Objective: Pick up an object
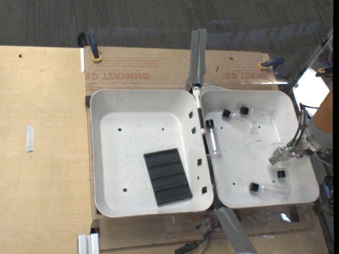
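My gripper (282, 155) hangs low over the right side of the right bin (233, 194), reaching in from the right edge. Just below it in the view lies a small black-capped item (281, 173); I cannot tell whether the gripper touches it. A clear vial with a black cap (255, 187) lies near the bin's front. Two more black-capped vials (226, 113) (244, 110) rest near the back, and a thin clear tube with a black cap (210, 135) lies along the left wall. In the left bin (106, 142) sits a black ribbed block (168, 176).
The two bins meet at a clamped divider (198, 62) running back over brown cardboard (137, 73). A wooden benchtop (42, 142) spreads to the left. The arm's wrist (323, 126) fills the right edge.
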Robot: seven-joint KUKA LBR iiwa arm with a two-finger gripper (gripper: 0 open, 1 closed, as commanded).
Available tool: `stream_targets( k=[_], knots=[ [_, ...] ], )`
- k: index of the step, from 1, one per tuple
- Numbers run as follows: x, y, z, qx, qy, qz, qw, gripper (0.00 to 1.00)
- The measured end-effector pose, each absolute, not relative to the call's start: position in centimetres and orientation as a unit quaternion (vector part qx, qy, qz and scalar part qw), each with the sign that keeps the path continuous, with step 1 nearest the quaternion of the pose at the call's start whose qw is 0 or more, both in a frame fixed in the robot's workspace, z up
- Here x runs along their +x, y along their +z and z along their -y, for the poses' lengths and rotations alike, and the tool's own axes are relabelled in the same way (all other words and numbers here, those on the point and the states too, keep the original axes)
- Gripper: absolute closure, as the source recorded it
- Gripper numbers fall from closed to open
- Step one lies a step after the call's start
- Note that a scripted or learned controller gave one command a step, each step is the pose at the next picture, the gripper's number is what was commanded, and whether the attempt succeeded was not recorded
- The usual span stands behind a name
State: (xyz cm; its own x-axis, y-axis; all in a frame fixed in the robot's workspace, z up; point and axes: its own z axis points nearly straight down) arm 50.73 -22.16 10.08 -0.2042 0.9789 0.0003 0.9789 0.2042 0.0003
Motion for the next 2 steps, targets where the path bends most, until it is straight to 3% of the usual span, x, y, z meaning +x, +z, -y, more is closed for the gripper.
stream_targets(
  k=[1, 2],
  knots=[
    [53.1, 18.4, 19.1, -0.62, 0.0003, 0.784, 0.0, 1.0],
    [58.1, 20.2, 12.6, -0.587, 0.0003, 0.81, 0.0, 1.0]
  ],
)
